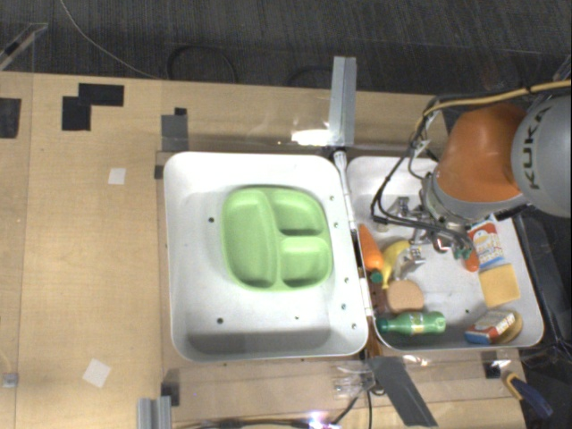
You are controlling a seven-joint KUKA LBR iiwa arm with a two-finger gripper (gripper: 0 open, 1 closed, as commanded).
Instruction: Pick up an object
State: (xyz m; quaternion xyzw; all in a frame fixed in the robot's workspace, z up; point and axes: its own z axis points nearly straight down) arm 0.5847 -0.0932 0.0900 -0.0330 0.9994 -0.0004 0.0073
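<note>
Gripper (413, 259) is hanging low in right bin (527, 324), just beside a carrot (369, 248). Finger spread: cannot tell. Green tray (273, 237) is sitting in left bin (192, 239).

The scene is lit evenly and rather brightly from above, and the desk (80, 266) is seen without strong shadows. A soft grey shadow is seen along the near inner wall of the left bin (183, 239), and a small white glare is found on the clear sheet behind the bins, near the metal post (342, 96). The picture is slightly soft overall, and the carpet (223, 16) at the top is rendered dark.
</note>
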